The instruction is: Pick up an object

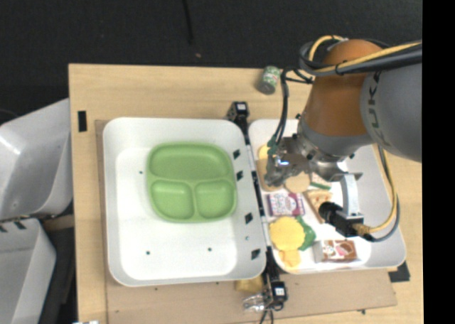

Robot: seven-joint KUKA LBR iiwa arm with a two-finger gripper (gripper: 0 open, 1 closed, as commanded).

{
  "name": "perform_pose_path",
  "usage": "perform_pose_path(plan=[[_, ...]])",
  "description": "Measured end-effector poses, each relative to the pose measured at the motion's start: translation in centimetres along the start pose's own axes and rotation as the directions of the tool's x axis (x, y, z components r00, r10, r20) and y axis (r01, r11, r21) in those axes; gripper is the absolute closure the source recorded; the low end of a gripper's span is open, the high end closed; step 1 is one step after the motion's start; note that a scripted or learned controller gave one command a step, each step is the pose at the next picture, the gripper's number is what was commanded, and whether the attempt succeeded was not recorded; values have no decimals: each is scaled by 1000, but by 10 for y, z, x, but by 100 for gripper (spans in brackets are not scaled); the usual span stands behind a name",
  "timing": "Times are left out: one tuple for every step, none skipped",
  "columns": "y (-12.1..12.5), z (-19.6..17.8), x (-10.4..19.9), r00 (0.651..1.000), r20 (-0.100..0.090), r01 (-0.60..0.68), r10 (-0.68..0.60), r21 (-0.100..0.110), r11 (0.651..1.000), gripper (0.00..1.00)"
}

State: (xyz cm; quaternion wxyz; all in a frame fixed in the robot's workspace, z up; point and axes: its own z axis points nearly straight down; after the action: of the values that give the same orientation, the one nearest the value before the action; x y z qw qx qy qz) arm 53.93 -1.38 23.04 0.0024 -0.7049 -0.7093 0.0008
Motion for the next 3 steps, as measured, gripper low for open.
perform_pose_path(plan=[[-20, -163, 19, 1000, 1, 0, 0, -23, 1000, 100], [-24, -105, -26, 1000, 5, -10, 10, -2, 1000, 100], [-51, -66, -3, 1000, 2, -2, 2, -2, 1000, 100]])
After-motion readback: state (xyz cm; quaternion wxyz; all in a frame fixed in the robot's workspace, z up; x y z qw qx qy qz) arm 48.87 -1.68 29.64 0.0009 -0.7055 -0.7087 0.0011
